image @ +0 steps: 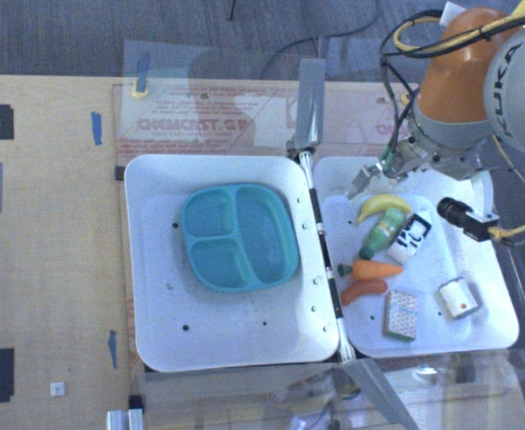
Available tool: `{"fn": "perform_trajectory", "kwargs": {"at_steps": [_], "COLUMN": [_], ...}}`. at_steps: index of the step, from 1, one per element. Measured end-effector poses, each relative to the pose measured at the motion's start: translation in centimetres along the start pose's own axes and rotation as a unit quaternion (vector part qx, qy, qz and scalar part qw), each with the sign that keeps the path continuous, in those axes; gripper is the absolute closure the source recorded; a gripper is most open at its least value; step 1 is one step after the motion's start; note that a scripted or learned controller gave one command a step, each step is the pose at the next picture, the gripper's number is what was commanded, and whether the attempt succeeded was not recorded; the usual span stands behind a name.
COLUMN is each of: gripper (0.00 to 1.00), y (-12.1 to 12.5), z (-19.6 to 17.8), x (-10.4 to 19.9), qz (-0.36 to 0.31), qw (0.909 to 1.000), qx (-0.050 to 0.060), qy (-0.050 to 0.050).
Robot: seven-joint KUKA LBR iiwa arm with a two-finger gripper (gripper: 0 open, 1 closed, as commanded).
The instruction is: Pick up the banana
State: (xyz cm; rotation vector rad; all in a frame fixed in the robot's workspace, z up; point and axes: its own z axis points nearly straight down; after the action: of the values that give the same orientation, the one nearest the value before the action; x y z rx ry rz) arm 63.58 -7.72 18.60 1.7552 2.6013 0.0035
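1. Gripper (375,174): poised above the right bin (500,330), jaws spread and holding nothing, seemingly lined up for descent.
2. Banana (382,207): just below the jaws, touching a green bottle (382,234), crowding the grasp.

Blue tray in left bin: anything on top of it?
The blue tray has three compartments, all bare. It lies flat in the left bin, hiding the bin floor beneath it.
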Motion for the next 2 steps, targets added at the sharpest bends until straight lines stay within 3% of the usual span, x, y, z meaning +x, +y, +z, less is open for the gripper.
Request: {"fn": "perform_trajectory", "kwargs": {"at_steps": [1,2], "gripper": [0.0,0.0], "y": [-0.2,0.2], "z": [7.6,9.8], "x": [-3.1,-3.6], "qz": [-0.002,-0.035], "qw": [0.9999,0.9994], "qx": [-0.013,-0.002], "qy": [-0.007,-0.001]}}
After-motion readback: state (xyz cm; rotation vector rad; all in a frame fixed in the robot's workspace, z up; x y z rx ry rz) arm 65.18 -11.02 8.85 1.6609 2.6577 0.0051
